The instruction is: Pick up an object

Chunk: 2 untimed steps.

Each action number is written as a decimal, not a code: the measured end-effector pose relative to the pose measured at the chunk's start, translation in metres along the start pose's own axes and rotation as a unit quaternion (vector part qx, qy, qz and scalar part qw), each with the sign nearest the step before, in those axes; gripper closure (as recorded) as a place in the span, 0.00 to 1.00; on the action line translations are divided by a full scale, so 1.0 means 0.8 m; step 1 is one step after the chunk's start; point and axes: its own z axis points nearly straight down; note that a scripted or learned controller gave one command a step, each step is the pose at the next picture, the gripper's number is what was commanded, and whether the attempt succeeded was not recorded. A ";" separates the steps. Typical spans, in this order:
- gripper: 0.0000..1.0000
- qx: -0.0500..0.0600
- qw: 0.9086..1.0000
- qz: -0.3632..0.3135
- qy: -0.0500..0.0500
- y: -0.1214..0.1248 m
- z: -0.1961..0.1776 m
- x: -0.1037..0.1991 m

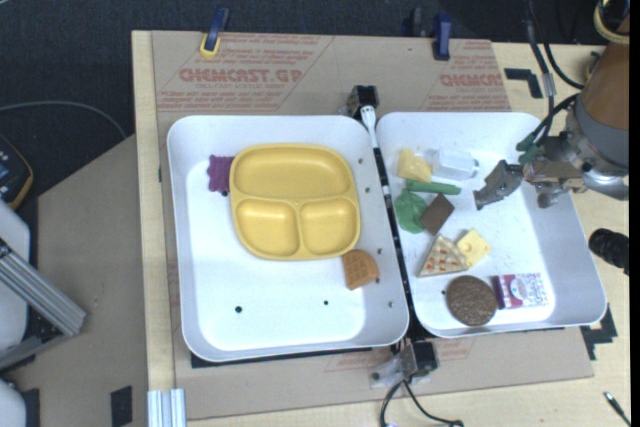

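Observation:
My gripper [521, 190] hangs over the right part of the right bin [575, 260], open, with only the bin's white floor showing between its fingers [494, 186]. To its left lie a yellow cheese block [413, 164], a clear plastic piece [456, 161], green leafy pieces [411, 208] and a brown square [436, 212]. Nearer the front lie a pizza slice [441, 258], a small cheese wedge [473, 246], a round brown patty [470, 300] and a red and white packet [522, 290].
The left bin [200, 285] holds a yellow divided plate [295, 200], a purple piece [218, 173] at its left edge and a brown bread chunk [360, 268]. Black clamps sit at the seam between the bins. Cables run along the right side.

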 end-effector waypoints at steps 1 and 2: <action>0.00 -0.006 1.000 -0.001 -0.001 0.003 -0.007 0.000; 0.00 -0.002 1.000 -0.001 0.000 0.006 0.071 -0.001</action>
